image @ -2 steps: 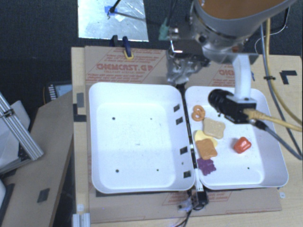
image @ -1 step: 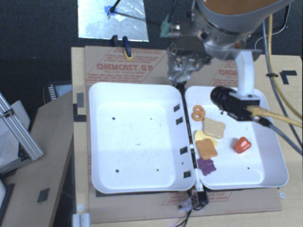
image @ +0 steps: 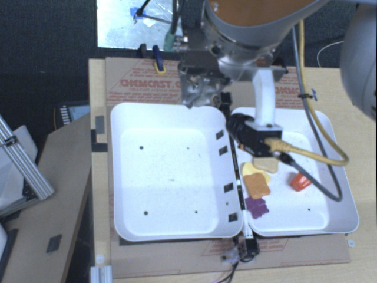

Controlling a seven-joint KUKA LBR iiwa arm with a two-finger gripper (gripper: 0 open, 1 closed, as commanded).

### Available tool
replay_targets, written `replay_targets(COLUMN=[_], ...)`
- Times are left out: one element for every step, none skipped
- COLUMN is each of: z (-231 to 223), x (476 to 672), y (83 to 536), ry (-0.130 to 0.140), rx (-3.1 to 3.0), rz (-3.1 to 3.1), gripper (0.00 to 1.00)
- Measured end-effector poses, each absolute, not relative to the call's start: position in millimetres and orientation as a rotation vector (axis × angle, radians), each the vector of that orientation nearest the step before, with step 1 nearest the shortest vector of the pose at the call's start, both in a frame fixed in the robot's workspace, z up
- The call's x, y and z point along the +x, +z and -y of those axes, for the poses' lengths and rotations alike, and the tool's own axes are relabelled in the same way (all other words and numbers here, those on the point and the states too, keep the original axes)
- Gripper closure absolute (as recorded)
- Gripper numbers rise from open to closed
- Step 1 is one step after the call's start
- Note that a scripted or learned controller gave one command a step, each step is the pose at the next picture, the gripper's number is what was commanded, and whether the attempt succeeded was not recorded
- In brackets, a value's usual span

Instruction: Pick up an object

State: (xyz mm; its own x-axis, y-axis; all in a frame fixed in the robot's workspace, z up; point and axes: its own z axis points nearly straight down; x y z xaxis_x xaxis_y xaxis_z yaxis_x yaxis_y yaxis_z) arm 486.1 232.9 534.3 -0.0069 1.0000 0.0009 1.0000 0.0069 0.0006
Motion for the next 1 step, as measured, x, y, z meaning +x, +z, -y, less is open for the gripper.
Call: replay_targets(z=[-231.1], x=[486.3], y=[534.9], ry=[-0.003], rx=[-2.216], rz=[2.227], gripper=[0.00])
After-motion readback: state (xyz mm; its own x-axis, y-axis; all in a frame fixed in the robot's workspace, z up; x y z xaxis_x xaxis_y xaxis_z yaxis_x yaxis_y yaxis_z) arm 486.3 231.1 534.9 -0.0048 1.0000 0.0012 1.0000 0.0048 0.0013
